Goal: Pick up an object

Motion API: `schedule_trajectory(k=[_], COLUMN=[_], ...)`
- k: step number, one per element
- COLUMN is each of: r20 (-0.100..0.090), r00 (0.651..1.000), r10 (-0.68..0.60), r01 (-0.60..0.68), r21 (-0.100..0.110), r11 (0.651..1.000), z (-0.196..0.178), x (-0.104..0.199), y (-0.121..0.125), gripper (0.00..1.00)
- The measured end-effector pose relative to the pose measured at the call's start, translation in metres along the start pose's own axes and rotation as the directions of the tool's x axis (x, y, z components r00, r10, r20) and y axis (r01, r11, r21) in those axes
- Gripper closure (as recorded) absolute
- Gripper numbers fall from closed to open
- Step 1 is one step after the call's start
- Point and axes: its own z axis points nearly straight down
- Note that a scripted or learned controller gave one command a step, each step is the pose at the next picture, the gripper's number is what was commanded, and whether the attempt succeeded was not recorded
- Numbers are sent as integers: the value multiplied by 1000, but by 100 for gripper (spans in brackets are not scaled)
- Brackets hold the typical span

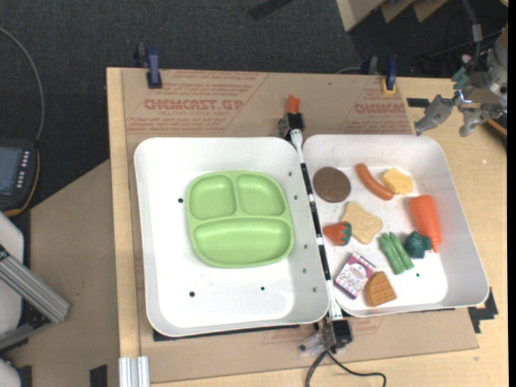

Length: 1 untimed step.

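1. The objects for picking all lie in the right bin (459,216), a shallow white tray.
2. At the bin's middle sits a tan cracker-like piece (362,221); touching it at 9 o'clock is a small strawberry (338,233).
3. At 11 o'clock from the cracker lies a round brown patty (331,185), close to the bin's left wall.
4. At 1 o'clock from the cracker, a sausage (374,181) lies slanted, and a yellow cheese wedge (397,181) sits just beside it at 3 o'clock.
5. At 3 o'clock from the cracker, an orange carrot (426,218) lies lengthwise, with a dark green broccoli piece (416,244) touching its lower end.
6. Green beans (395,252) lie just beside the broccoli at 8 o'clock.
7. At 6 o'clock from the cracker rest a pink-and-white packet (354,274) and, at its 4 o'clock, a brown toast-like piece (379,289), just beside each other.
8. The left bin (161,240) holds a green divided plate (239,218) with three compartments.
9. The gripper (472,103) hangs at 1 o'clock beyond the right bin's far corner, well apart from every object; it has nothing in its grasp, and how far its fingers stand apart cannot be told.
10. Both bins rest on a brown board (242,95) with red lettering, clamped at its far edge by blue clamps (150,65).
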Motion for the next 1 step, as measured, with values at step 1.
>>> schedule_trajectory(k=[1], r20=[-7], r00=[1000], r10=[-4], r01=[4], r21=[13], r11=[1000], z=[117], x=[55], y=[-18], gripper=[0])
